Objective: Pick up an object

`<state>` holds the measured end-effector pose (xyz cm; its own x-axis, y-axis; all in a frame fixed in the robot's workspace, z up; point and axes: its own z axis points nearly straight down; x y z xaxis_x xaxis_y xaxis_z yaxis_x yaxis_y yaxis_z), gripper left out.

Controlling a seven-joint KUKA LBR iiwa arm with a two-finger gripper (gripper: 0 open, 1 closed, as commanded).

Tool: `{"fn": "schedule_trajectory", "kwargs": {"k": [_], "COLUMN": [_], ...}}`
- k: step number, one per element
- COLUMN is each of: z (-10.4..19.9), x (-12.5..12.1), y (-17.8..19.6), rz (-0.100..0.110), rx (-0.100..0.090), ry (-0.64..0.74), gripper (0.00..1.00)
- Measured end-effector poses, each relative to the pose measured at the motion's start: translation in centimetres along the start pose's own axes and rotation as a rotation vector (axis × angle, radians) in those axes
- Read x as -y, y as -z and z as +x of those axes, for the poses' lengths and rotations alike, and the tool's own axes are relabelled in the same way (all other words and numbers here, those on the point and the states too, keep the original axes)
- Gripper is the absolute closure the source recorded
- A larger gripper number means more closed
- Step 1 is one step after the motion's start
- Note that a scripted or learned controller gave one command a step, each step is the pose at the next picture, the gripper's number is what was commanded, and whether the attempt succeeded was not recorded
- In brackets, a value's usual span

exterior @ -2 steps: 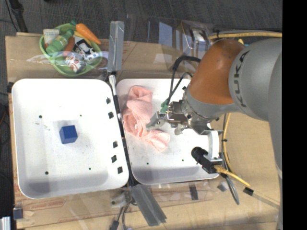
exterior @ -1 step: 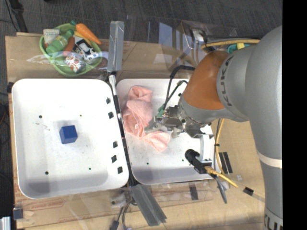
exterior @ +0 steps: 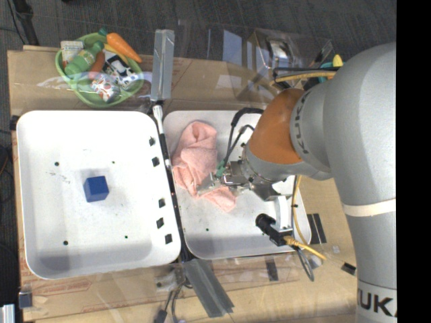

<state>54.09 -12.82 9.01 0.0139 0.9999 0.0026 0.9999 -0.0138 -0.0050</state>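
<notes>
A crumpled pink cloth (exterior: pixel 194 155) lies in the left half of the right bin (exterior: pixel 222 242). My gripper (exterior: pixel 220 178) is down on the cloth's lower right part, where a flap of cloth (exterior: pixel 222 197) spreads just below it. The wrist and orange band (exterior: pixel 276 136) hang over the bin's right half and hide what lies under them. A small blue cube (exterior: pixel 96 188) sits alone in the middle of the left bin (exterior: pixel 40 247), far from the gripper.
A green bowl (exterior: pixel 86 94) heaped with toy food stands behind the left bin. A grey divider (exterior: pixel 165 180) with black clips separates the bins. A black fitting (exterior: pixel 268 226) with a yellow cable hangs off the arm at the right bin's front right.
</notes>
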Motion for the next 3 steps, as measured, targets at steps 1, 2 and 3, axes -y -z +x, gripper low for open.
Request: {"fn": "schedule_trajectory", "kwargs": {"k": [1,2,3], "z": [0.0,0.2,-0.3], "x": [0.0,4.6,4.4], "y": [0.7,0.2,0.2], "rz": [0.006,-0.007,-0.004], "rx": [-0.001,0.001,0.0], "ry": [0.003,-0.232,-0.201], "gripper": [1.0,1.0,1.0]}}
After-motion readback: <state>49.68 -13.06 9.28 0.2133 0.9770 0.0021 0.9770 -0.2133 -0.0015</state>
